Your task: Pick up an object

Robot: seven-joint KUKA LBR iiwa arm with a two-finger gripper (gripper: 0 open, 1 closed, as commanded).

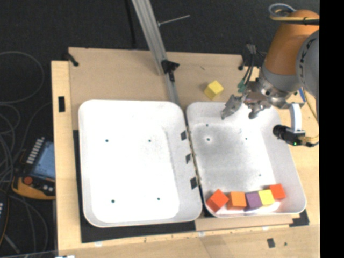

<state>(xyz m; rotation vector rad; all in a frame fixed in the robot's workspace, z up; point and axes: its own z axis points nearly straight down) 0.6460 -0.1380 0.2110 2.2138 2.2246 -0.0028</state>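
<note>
Several small blocks line the near wall of the right bin (279, 160): an orange-red block (217, 199), an orange block (237, 199), a purple block (252, 199), a yellow block (266, 197) and a red-orange block (277, 191). A lone yellow block (214, 89) lies on the bench beyond the right bin. My gripper (241, 108) hangs over the far edge of the right bin, open, with nothing between its fingers. It is far from the row of blocks and just right of the lone yellow block.
The left bin (131, 160) lies beside the right one, joined by small clips (189, 157). A grey metal post (153, 36) slants up from the bench behind the bins. Cables and a handheld pendant (37, 168) lie on the floor at left.
</note>
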